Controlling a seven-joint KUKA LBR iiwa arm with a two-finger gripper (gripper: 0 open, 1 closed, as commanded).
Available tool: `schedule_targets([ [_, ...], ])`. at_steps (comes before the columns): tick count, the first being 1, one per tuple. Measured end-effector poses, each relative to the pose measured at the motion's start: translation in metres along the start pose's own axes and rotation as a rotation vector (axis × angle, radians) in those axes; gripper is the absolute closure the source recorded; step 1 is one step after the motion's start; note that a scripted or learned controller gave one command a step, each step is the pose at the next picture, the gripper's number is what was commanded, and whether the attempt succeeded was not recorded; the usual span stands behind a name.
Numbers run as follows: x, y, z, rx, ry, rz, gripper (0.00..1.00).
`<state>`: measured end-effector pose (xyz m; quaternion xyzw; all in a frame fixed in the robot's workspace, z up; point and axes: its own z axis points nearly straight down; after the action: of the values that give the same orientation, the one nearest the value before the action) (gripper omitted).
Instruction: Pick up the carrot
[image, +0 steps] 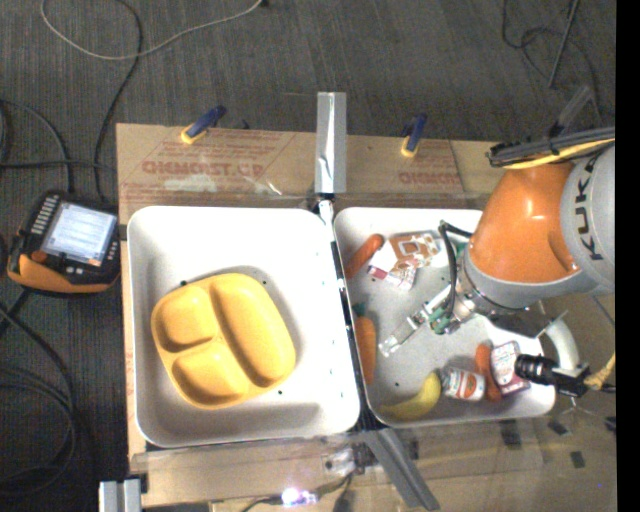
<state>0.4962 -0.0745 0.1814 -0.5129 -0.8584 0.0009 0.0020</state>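
While the gripper (400, 338) hangs with fingers spread, the carrot (366, 347) lies beside it, banana (418, 397) near.

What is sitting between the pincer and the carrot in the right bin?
Nothing visible. The pincer hangs over bare white floor of the right bin, and the carrot lies just beyond it along the bin's left wall. The sausage and the snack packet lie further up, and the banana lower down, all off that line.

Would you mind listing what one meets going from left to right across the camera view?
Handheld control pendant → yellow divided plate in the left bin → carrot at the right bin's left wall → banana → ketchup bottle.
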Motion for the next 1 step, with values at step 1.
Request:
schedule_targets([
  [1,-0.0283,-0.0248,0.0928,-0.01,-0.006,-0.234,0.0],
])
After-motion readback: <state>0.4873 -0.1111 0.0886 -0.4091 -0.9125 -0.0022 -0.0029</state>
